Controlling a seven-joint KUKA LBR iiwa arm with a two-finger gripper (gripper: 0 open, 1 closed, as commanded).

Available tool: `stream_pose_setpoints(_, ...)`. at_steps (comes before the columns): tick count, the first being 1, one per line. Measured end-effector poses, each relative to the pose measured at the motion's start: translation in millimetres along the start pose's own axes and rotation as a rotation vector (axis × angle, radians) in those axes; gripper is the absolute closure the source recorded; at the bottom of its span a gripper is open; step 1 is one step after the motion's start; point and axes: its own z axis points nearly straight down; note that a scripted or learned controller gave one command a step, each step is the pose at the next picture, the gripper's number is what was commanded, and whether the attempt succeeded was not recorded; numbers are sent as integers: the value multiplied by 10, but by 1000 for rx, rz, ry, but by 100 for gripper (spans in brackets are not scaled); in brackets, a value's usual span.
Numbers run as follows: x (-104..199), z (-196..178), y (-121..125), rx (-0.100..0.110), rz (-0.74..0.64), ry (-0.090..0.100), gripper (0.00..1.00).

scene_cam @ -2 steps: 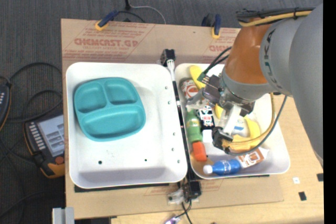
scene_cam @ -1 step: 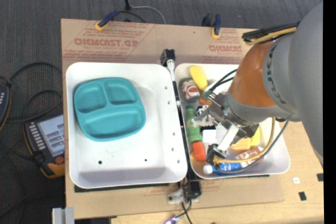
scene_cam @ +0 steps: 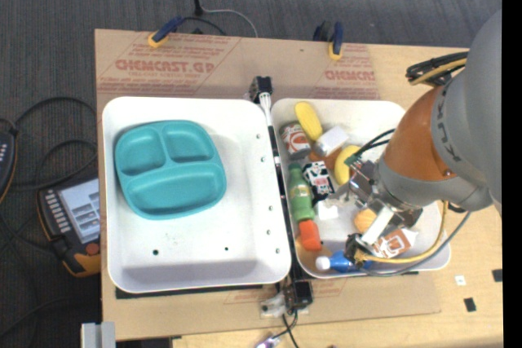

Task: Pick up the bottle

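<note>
The bottle (scene_cam: 301, 203) is green with an orange cap (scene_cam: 310, 235). It lies lengthwise along the left wall of the right bin (scene_cam: 424, 266), cap toward the front. My gripper (scene_cam: 369, 218) hangs low over the middle of that bin, a short way right of the bottle and apart from it. The wrist hides much of what is under it. A small orange-yellow object (scene_cam: 364, 219) shows right at the gripper; whether it is held is unclear.
The right bin is crowded: a yellow oblong item (scene_cam: 308, 120), a can (scene_cam: 295, 140), a black-and-white patterned piece (scene_cam: 318, 175), a white block (scene_cam: 329, 210), a blue-and-white item (scene_cam: 334, 262). The left bin (scene_cam: 130, 265) holds a teal divided tray (scene_cam: 170, 167).
</note>
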Motion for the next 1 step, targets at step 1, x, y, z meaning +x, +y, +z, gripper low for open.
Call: stream_pose_setpoints(1,775,-576,-228,-1,276,0,0)
